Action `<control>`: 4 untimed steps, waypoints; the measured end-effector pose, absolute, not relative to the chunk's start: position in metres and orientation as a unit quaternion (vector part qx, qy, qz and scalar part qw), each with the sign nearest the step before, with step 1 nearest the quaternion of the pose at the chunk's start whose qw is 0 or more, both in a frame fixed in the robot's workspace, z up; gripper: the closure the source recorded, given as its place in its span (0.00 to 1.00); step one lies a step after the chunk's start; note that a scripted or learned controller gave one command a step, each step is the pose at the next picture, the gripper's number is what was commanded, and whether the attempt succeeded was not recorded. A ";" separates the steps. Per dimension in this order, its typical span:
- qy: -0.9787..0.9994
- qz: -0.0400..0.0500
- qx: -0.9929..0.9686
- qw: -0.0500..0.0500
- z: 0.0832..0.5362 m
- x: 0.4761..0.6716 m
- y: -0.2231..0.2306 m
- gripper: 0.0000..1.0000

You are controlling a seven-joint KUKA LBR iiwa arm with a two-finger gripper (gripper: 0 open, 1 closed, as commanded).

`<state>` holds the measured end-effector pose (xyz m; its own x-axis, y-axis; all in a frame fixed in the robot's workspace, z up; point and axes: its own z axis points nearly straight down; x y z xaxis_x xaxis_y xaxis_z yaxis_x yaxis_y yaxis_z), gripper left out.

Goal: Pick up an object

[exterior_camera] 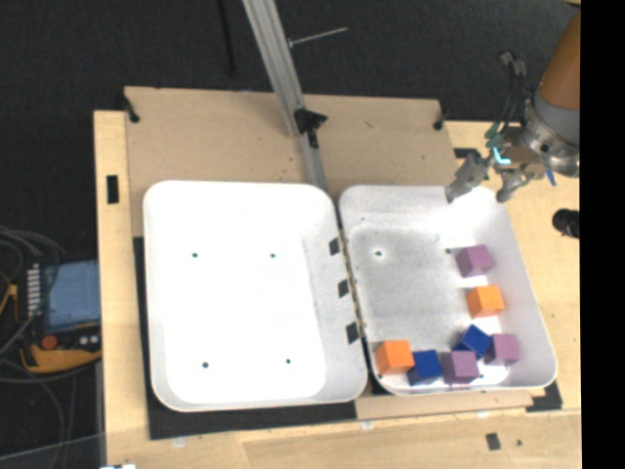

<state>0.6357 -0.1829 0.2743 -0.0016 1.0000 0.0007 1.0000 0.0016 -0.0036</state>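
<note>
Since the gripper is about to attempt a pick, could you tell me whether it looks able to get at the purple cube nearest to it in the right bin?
Probably yes. The gripper hovers open over the right bin's far corner, and the purple cube stands apart from the orange cube behind it, with bare floor around it.

Seven or so blocks (476, 260) lie in the right bin (410, 213), left bin (244, 198) beside.

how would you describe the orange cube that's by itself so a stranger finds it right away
Start at the right bin, the one that holds coloured cubes. Along its right wall sit a purple cube and, just below it, the orange cube. The other orange cube lies in the bottom left corner touching a blue cube; this one touches nothing.
</note>
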 end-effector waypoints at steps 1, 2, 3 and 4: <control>-0.708 0.001 -0.706 -0.001 0.278 0.636 -0.184 0.00; -0.708 0.002 -0.707 0.001 0.218 0.633 -0.178 0.00; -0.707 0.001 -0.707 0.000 0.157 0.633 -0.180 0.00; -0.707 0.000 -0.707 -0.003 0.118 0.629 -0.182 0.00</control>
